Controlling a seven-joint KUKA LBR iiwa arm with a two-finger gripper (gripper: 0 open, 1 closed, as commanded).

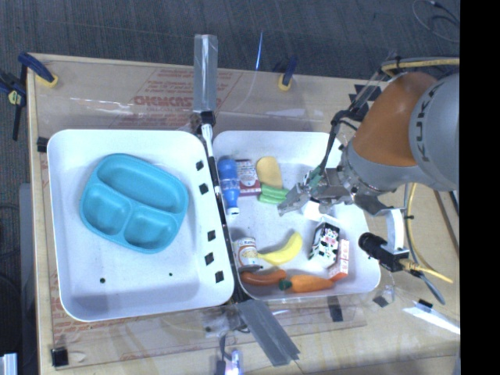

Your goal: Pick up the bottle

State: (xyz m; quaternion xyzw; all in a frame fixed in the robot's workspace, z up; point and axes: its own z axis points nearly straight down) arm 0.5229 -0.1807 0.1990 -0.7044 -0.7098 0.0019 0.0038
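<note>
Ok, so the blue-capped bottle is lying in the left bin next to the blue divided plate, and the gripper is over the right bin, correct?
Not quite. The camera view shows the blue-capped bottle lying in the right bin, against its left wall. The blue divided plate sits by itself in the left bin. The gripper is indeed over the right bin.

dark grey carpet floor (117,14) behind light wooden bench (328,92); blue clamps (37,67) at edge.

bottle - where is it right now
The bottle lies in the right bin, against its left wall, just left of a small can.
</note>
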